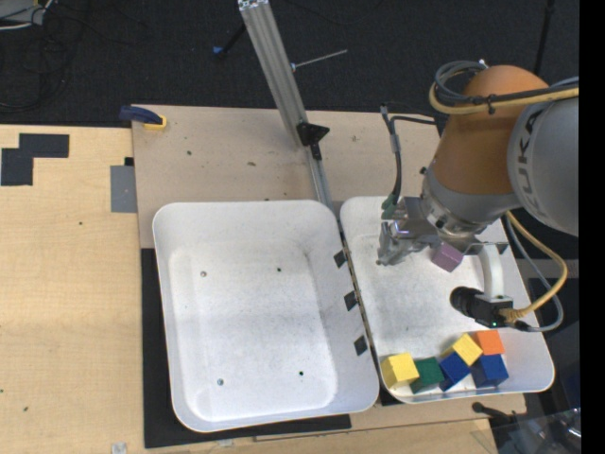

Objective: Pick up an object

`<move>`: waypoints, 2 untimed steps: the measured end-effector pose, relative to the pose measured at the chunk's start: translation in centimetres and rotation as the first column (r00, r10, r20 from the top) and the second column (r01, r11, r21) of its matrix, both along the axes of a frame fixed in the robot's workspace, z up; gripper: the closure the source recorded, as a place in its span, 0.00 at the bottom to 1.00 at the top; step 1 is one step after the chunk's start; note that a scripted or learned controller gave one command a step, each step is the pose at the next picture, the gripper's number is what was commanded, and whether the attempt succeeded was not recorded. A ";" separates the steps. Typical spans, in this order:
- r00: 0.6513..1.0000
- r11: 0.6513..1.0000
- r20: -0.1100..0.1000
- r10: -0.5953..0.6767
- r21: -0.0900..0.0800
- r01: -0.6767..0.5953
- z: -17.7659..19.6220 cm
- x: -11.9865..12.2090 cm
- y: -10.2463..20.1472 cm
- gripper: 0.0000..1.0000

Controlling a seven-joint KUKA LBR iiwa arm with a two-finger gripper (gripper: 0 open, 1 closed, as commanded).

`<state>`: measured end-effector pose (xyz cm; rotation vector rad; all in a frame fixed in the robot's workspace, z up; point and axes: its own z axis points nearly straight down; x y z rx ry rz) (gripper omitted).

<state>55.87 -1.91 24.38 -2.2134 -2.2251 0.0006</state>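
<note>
The hand (392, 246) hangs over the right bin (378, 301); I cannot tell its grip. Coloured blocks (454, 362) cluster at five o'clock. The arm (539, 159) reads "KU".

Small blocks clustered in the near right corner of the right bin (378, 291).

Lying close together along the bin's near rim: yellow block (401, 368) at the left end, dark green block (427, 375) touching it, then blue block (454, 371), second yellow block (467, 349) just above that, orange block (491, 341) at the upper right, dark blue block (490, 371) at the right end. Apart from the cluster, higher in the same bin, purple block (446, 255), tilted, partly covered by the arm; whether resting on the bin floor or lifted, impossible to tell.
</note>
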 end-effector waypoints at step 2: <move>1.000 1.000 0.001 -0.002 -0.001 0.002 -0.1 5.2 9.6 1.00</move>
